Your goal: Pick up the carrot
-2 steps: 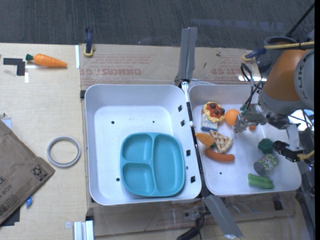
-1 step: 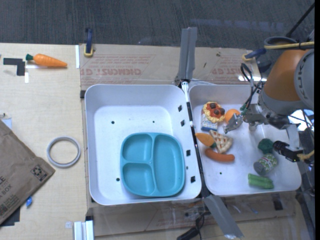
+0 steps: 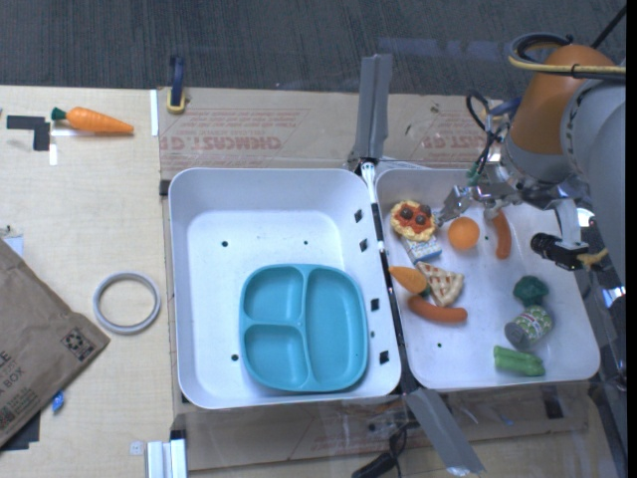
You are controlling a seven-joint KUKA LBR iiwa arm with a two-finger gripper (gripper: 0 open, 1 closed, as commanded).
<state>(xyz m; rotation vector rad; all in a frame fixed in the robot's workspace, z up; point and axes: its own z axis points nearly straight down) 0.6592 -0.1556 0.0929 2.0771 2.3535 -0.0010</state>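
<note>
A carrot [image 3: 95, 120] is being seen lying on the bare bench at the far upper left, outside both bins. Its green top is pointing left and its tip right, so its long axis is running nearly left-to-right with a slight downward slant. A tape ring [image 3: 126, 301] and a cardboard box [image 3: 35, 342] are being noted lower on the same bench, well apart from the carrot. The left bin [image 3: 199, 202] is being occupied by a blue divided tray [image 3: 304, 327]. In the right bin [image 3: 577, 361], an orange wedge [image 3: 406, 278] is being seen at the left wall, touching a pizza slice [image 3: 441, 285], with a sausage [image 3: 438, 313] just below. It is being judged a possible carrot piece, but this cannot be told. A small round pizza [image 3: 413, 220] and an orange ball [image 3: 463, 234] are being seen further up. The gripper [image 3: 470, 196] is being held just above the ball, near the bin's back wall; whether it is spread or closed cannot be told, and nothing is being seen held in it. The carrot is being judged to lie far to the gripper's left, across the whole left bin, so a long leftward reach is being called for, with the closing direction set across the carrot's axis. The wedge is lying much nearer, down and left of the gripper.
</note>
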